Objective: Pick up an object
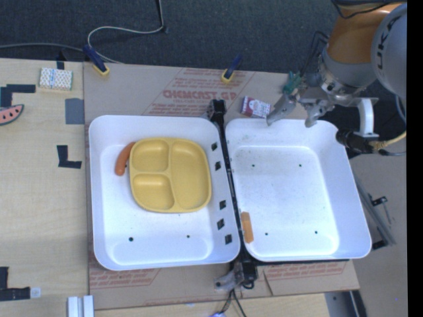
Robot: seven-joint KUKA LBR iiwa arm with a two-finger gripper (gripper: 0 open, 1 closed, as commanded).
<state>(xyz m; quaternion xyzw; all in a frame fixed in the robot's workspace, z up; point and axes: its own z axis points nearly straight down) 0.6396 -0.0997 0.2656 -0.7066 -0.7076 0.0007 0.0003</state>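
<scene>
Gripper (pixel 291 112) hanging spread and bare over the right bin's (pixel 344 177) far rim, orange stick (pixel 246 226) lying at the near-left wall, so best dropped straight down astride it before pinching.

Arm (pixel 370 32) cut off at top right (upper links unseen).

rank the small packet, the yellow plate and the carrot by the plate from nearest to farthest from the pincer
From the pincer, at the right bin's top edge:
1. Small packet, just left, on the cardboard.
2. Yellow plate, middle of the left bin.
3. Carrot, against the plate's left side.
</scene>
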